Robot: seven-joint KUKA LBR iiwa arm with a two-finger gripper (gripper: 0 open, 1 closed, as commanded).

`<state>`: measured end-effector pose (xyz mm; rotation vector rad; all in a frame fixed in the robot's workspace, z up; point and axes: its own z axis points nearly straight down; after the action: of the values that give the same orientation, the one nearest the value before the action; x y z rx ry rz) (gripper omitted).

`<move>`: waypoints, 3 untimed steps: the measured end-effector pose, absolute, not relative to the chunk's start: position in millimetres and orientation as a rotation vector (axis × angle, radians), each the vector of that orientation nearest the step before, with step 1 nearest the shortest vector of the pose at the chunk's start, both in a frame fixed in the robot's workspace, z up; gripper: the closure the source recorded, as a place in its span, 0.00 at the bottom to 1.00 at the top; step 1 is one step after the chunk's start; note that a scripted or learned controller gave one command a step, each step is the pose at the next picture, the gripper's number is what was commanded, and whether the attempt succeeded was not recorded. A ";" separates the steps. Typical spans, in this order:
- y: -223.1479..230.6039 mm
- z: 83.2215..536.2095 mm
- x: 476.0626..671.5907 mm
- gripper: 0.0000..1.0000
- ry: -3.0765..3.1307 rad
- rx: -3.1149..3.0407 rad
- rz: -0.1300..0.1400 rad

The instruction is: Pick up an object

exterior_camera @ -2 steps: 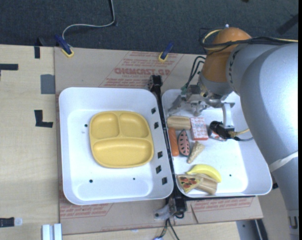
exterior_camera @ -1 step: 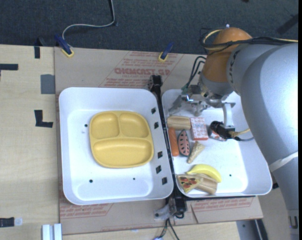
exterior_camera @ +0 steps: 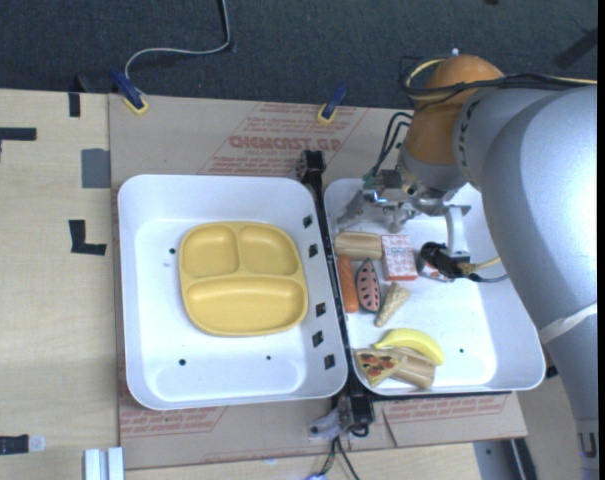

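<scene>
Grey arm is seen closest to the lens, reaching over the right bin. Its tool is located at that bin's far-left corner, just above the tan block; its state cannot be told. Judged best: descent is centred on the block, clear of the bin wall and the red-and-white box beside it.

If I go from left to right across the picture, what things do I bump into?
Left white bin → yellow divided plate → black clips between the bins → watermelon slice → banana → grey robot arm.
</scene>
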<state>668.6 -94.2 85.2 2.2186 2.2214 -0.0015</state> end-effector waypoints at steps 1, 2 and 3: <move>-94.2 85.2 668.7 0.00 2.222 2.218 -0.001; -94.1 85.2 668.6 0.00 2.221 2.219 -0.002; -94.3 85.2 668.7 0.00 2.222 2.218 -0.001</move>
<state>668.7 -94.3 85.2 2.2183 2.2215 -0.0011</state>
